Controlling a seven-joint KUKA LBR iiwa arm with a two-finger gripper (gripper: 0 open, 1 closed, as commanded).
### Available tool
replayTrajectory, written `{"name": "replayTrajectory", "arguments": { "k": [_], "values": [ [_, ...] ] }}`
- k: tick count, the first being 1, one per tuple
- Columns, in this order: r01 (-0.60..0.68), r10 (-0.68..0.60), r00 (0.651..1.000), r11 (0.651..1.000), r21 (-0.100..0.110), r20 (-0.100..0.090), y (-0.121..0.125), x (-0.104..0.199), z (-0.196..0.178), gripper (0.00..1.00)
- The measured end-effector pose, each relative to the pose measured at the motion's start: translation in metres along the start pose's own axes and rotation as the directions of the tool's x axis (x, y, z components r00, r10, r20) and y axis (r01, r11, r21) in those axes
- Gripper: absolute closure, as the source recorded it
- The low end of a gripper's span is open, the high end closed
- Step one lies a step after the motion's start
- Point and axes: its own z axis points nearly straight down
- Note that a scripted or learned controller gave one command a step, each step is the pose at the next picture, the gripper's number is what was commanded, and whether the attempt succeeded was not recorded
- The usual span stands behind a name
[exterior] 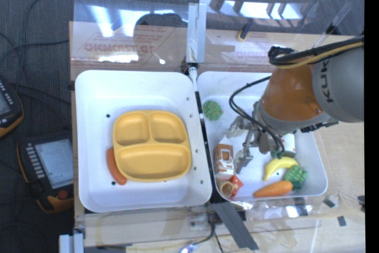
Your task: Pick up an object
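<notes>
Two white bins sit side by side on your bench. In the camera view, the tool (249,148) hangs low in the right bin (308,186), right of centre in the frame, its fingers spread and nothing between them. The banana (277,167), carrot (273,189) and brown packet (224,158) lie just beside it, unlifted. I judge the pick not yet done.

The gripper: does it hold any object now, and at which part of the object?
Nothing is held. The gripper hangs open over the right bin, between the brown box and the banana, with nothing between its fingers.
</notes>
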Motion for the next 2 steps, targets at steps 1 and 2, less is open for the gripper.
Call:
{"name": "replayTrajectory", "arguments": {
  "k": [1, 2],
  "values": [
    [-0.101, 0.101, 0.995, 0.995, -0.002, -0.004, -0.0044, -0.0011, 0.0012, 0.00],
    [-0.233, 0.233, 0.973, 0.973, 0.002, -0.008, -0.0032, -0.0072, 0.0016, 0.00]
  ]
}}
